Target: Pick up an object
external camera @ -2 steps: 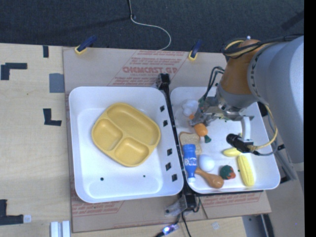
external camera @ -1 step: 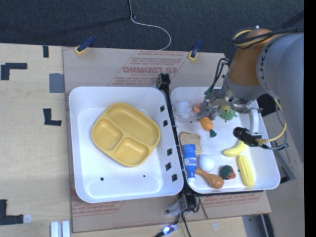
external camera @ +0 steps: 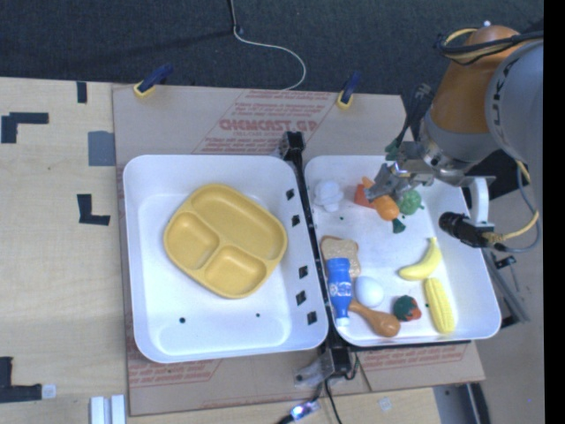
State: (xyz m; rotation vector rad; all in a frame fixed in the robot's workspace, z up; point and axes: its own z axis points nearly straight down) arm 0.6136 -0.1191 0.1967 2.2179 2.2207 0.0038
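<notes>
My gripper [external camera: 391, 182] hangs low over the far part of the right bin [external camera: 481, 276]. Right beneath it lie an orange carrot-like piece [external camera: 386, 207], a small red piece [external camera: 364, 192] and a green broccoli-like piece [external camera: 410, 202]. The gripper's tip sits just above or against the orange piece; I cannot see whether they touch. Further forward in this bin are a banana [external camera: 422, 263], a corn cob [external camera: 440, 304], a red and green fruit [external camera: 405, 307], a white egg [external camera: 369, 291], a drumstick [external camera: 376, 320], a blue bottle [external camera: 339, 283], a bread slice [external camera: 340, 249] and a white lump [external camera: 328, 193].
The left bin [external camera: 146, 237] holds a yellow divided plate [external camera: 225, 239]. A black divider [external camera: 305, 228] runs between the bins. The grey and orange arm [external camera: 477, 87] comes in from the upper right, with a black cable and fitting [external camera: 463, 228] over the right bin's edge.
</notes>
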